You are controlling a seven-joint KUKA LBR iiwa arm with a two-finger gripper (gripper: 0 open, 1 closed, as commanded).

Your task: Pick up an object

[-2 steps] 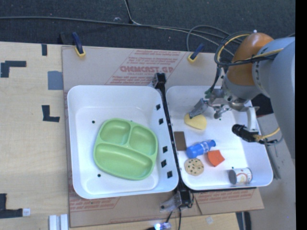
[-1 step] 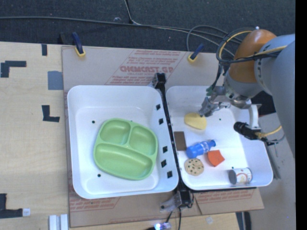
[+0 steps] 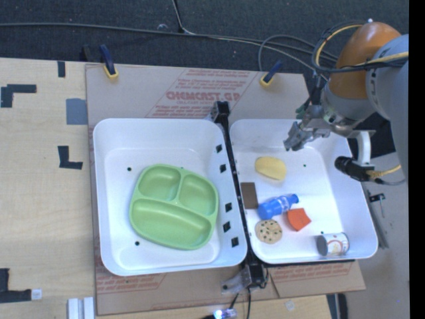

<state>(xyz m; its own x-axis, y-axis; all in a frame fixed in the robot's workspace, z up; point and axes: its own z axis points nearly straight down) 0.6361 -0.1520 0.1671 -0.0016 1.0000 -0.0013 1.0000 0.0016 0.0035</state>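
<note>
Hovering Over the Right Bin, Nothing Picked Yet

Reaching in from the right, the arm (image 3: 372, 65) is holding its gripper (image 3: 300, 140) above the far part of the right bin (image 3: 345, 178). Whether that claw is spread wide or drawn narrow cannot be told from this slant, and nothing is showing in its grasp.

The closest candidate is lying just below it: a yellow rounded object (image 3: 271, 168), sitting on the bin floor apart from the rest. Nearer the camera, a brown block (image 3: 249, 195), a blue bottle (image 3: 277, 205), an orange block (image 3: 298, 218) and a cookie (image 3: 268, 230) are crowding together, with a small can (image 3: 332, 244) lying on its side near the corner. The left bin (image 3: 106, 178) is carrying a green divided plate (image 3: 174, 206).

Judging from this, the yellow piece is offering the cleanest pick, since it is standing free of neighbours. Doing it well is probably a matter of centring over its widest part, straddling its shorter width, and descending straight so the tips are not nudging it aside. Its domed surface may be letting it slip out, so closing low on its sides is looking wiser than pinching near the top.
</note>
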